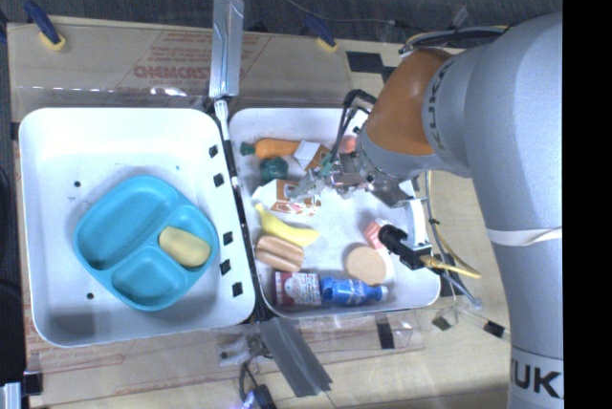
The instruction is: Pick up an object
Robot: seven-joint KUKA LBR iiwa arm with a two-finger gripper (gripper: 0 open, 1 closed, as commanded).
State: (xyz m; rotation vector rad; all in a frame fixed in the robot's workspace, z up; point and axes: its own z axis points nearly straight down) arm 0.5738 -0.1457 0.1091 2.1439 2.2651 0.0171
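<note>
The gripper (pixel 321 174) hangs low over the upper middle of the right bin (pixel 426 294), below the grey arm and its orange band. Right beside it to the left lie a small printed carton (pixel 293 197) and a green toy (pixel 274 167), with an orange carrot (pixel 277 147) behind them. Nearer the front of the same bin are a yellow banana (pixel 287 227), a hot dog (pixel 279 253), a round tan cookie (pixel 366 265), a pink piece (pixel 374 231) and a bottle with a blue end (pixel 330 290). I see nothing lifted off the bin floor.
The left bin (pixel 48 139) holds a blue divided plate (pixel 124 235) with a yellow rounded food item (pixel 185 246) in one compartment. A metal bar (pixel 226 44) stands up at the back between the bins. Cardboard lines the bench behind them.
</note>
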